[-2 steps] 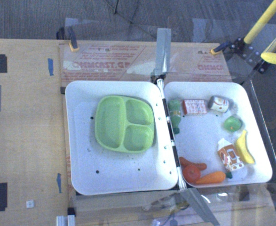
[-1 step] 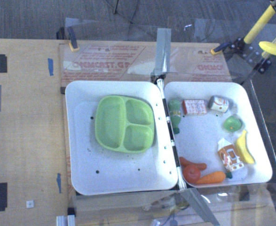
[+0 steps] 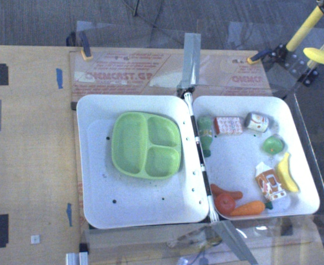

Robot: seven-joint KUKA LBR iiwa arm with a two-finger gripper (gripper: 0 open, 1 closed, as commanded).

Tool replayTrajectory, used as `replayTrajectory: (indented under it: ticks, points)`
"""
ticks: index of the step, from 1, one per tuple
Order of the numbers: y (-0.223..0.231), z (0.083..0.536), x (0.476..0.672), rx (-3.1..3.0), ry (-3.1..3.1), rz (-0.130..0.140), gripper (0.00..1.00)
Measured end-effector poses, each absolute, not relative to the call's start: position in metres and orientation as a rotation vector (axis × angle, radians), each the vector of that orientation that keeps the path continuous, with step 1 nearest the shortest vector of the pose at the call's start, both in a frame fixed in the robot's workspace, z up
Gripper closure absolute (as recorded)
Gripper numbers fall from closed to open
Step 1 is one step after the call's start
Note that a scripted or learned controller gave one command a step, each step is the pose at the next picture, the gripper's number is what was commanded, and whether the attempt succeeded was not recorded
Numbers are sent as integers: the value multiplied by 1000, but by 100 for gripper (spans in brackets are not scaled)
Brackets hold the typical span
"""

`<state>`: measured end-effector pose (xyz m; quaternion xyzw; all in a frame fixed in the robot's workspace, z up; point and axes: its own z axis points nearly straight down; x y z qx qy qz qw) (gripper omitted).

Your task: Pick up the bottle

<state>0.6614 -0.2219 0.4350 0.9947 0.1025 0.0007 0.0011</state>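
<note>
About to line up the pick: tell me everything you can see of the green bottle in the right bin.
The green bottle looks like plastic, with a darker green body and a paler narrow end pointing toward the camera. It lies on its side in the right bin, along the left wall by the divider. The red-and-white carton sits just to its right, close or touching. Its label and cap are too small to make out.

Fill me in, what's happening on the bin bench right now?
Nothing is being handled at this moment. The green bottle lies in the right bin, against the divider wall, untouched. Around it sit a red-and-white box, a small can, a green apple, a banana, a carton, a carrot and a tomato. The left bin holds a green divided plate.
</note>
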Motion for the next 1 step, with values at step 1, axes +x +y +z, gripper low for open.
replayTrajectory:
  ticks: [1]
  points:
    - [-222, 395, 654, 3127, 317, -5, 100]
